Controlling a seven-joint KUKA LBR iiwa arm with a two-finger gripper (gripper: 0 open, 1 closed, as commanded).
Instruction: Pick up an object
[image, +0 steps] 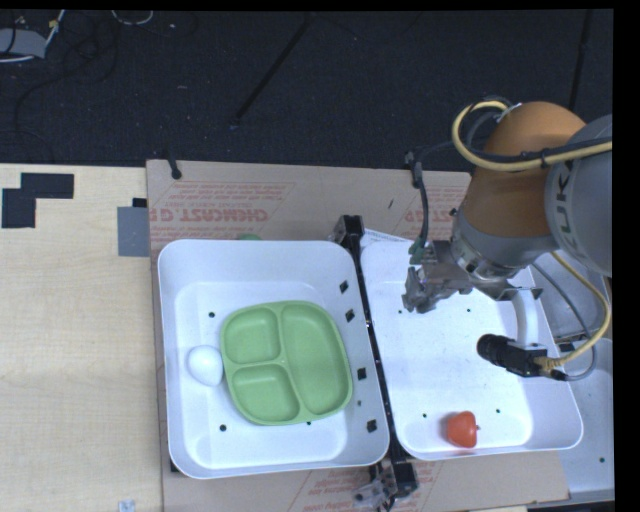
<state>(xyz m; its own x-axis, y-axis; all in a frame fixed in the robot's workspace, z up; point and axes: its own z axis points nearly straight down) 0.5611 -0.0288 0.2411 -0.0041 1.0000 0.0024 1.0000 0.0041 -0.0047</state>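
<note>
A small red-orange object (461, 429) lies near the front edge of the right bin (500, 445). In the left bin (190, 265) rests a green three-compartment plate (285, 362), and a white egg-shaped object (205, 365) sits against its left edge. My gripper (422, 293) hangs over the back left part of the right bin, well away from the red object. The gripper's dark fingers point down and nothing shows between them.
A black divider rail (362, 330) runs between the two bins. The bins rest on a cardboard sheet (260, 205) on the wooden bench. The arm's orange wrist (520, 160) looms over the right bin's back right.
</note>
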